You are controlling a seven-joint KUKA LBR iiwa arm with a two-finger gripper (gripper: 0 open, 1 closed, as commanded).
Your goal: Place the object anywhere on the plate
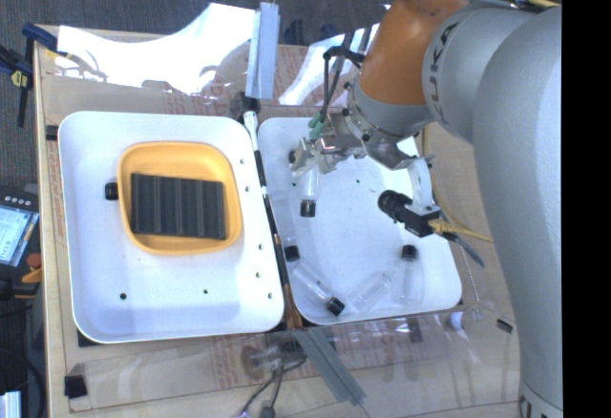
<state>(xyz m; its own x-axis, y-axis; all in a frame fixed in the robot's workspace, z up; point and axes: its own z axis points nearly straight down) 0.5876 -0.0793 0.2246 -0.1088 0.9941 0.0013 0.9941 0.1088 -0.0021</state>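
- Left bin [86, 302]: holds a yellow plate [181, 163] with a dark ribbed rectangular insert [179, 206] lying on its centre.
- Right bin [358, 244]: contains small clear plastic vials with black caps; one vial [307, 197] lies just below the gripper, others [320, 297] lie near the front wall.
- Gripper [315, 151]: positioned over the rear left part of the right bin; finger state cannot be determined.
- Arm [477, 53]: enters from the right, orange band above the wrist.
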